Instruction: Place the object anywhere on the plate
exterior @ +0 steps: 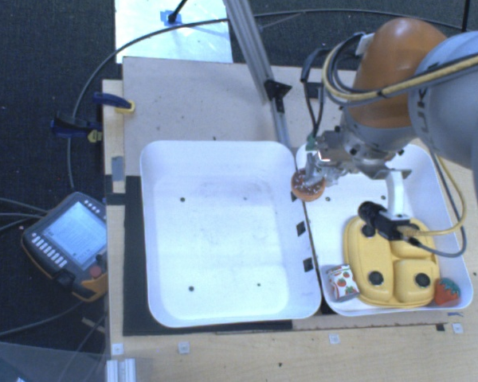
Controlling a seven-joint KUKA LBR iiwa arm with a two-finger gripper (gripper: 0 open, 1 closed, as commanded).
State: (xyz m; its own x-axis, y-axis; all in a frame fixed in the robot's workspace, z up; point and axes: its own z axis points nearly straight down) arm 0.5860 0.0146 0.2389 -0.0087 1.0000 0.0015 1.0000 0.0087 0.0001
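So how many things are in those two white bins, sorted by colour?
Yellow: 1, the divided plate
Brown: 1, the small round piece at the right bin's left rim
White and red: 1, the little carton beside the plate
Red: 1, the small lump in the near right corner
Total: 4, all in or at the right bin

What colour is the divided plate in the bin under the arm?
Yellow. The plate shows best in the camera view.
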